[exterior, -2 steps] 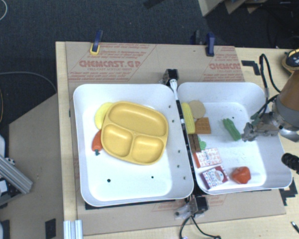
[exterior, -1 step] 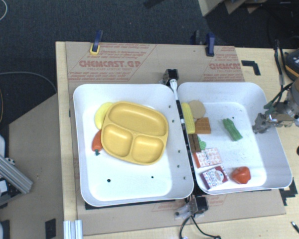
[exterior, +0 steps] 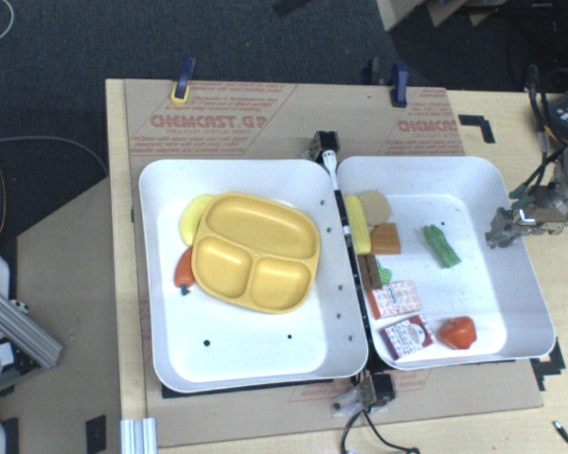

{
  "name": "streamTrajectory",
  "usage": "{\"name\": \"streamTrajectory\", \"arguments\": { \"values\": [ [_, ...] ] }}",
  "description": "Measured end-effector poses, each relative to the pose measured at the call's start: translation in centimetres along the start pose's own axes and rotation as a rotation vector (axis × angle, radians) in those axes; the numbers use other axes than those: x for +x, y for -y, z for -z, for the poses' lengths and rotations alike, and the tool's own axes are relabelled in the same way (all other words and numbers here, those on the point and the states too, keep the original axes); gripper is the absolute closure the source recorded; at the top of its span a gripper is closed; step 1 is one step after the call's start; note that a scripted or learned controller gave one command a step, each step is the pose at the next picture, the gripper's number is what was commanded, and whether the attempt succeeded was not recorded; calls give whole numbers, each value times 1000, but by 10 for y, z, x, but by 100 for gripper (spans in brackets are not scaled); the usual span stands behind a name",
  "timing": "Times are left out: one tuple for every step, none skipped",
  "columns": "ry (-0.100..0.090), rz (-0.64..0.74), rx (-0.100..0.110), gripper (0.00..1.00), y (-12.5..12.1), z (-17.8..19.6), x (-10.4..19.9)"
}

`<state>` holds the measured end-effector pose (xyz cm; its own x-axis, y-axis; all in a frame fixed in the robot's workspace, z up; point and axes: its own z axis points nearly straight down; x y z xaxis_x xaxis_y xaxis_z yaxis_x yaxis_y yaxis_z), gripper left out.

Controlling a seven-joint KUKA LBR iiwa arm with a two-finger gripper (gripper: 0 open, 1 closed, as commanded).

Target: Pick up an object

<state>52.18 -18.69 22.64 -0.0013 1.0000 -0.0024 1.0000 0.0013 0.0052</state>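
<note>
The right bin (exterior: 511, 282) holds a yellow corn cob (exterior: 358, 223), a tan round piece (exterior: 375, 203), a brown block (exterior: 386, 239), a green cucumber (exterior: 442, 246), a small green piece (exterior: 384, 275), two red-and-white packets (exterior: 396, 299) (exterior: 405, 336) and a red tomato (exterior: 458, 332). My gripper (exterior: 504, 231) hangs over that bin's right rim, well to the right of the cucumber and apart from every object. Nothing is seen in its grasp.
The left bin (exterior: 161, 206) carries a yellow divided plate (exterior: 255, 251), with a yellow item (exterior: 193, 218) and a red-orange pepper (exterior: 184, 270) tucked at its left side. Clamps (exterior: 181, 81) (exterior: 399, 83) sit on the bench's far edge. Cables hang at the right.
</note>
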Motion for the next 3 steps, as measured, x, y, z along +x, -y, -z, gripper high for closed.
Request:
{"name": "streamTrajectory", "arguments": {
  "values": [
    [-5,6,6,100,-14,-5,61],
    [-3,5,2,100,-25,4,110],
    [-3,5,2,100,-51,-3,155]
  ]
}}
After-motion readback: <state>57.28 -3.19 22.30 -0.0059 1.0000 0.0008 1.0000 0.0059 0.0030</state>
